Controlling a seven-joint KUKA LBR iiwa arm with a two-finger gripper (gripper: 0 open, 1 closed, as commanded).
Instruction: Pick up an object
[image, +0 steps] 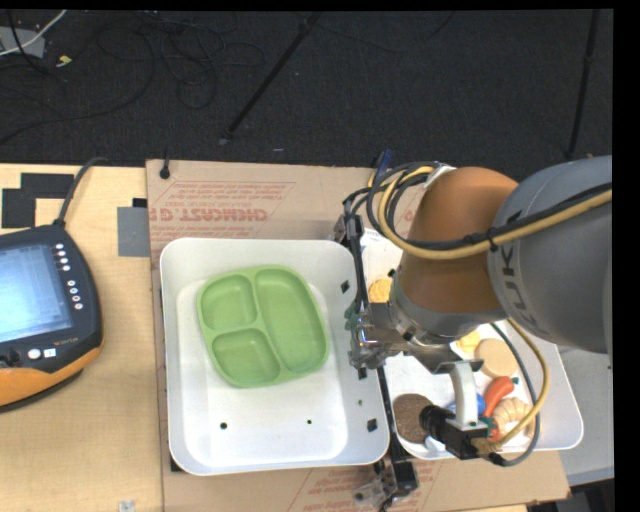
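The tool (362, 338) hangs low over the wall between the two bins, under the grey arm (560, 260); whether it is released or clenched cannot be told. Nearest the camera, in the right bin (565, 405), lie a brown round object (409, 410), an orange piece (497, 392) and a pale disc (492, 352), with a yellow piece (380, 290) farther back. The left bin (260, 430) holds a green three-compartment tray (263, 325). A handheld screen unit (40, 310) rests at the counter's (110, 420) left edge.
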